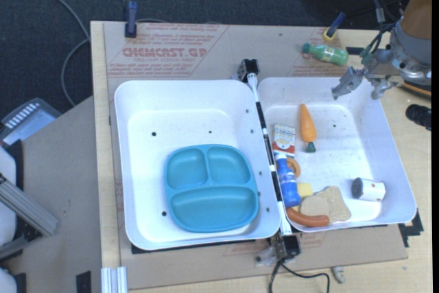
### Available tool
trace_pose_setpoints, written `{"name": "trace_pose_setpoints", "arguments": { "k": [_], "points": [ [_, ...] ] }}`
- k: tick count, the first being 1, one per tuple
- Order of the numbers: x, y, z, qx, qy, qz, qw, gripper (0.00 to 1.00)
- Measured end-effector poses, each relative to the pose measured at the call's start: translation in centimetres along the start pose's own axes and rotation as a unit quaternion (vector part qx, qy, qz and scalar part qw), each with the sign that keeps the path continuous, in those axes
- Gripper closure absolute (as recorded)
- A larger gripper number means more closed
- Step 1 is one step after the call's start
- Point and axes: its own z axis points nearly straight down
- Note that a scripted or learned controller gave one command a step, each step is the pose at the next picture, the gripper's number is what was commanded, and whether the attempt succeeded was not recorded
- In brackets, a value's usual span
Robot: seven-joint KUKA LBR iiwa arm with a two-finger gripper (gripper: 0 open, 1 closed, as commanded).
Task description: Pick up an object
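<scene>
My gripper (361, 83) hangs over the far right corner of the right bin (387, 130), fingers spread apart with nothing between them. Below and to its left an orange carrot (306, 122) lies in that bin. A blue and white tube (285, 168) rests along the bin's left wall. Near the front lie a slice of bread (328, 204), a sausage (308, 218) and a small white cylinder with a dark end (368, 189).
The left bin (137, 120) holds a blue divided plate (210, 186). A green bottle (325, 52) lies on the cardboard behind the right bin. A black clamp (247, 67) sits where the two bins meet at the back.
</scene>
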Motion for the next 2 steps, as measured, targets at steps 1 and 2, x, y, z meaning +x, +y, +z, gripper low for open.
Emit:
{"name": "trace_pose_setpoints", "arguments": {
  "k": [1, 2],
  "points": [
    [5.9, -0.2, 11.2, 0.001, 0.001, 0.000, 1.0000, 0.00],
    [7.0, 0.1, 13.1, -0.003, -0.001, 0.000, 1.0000, 0.00]
  ]
}}
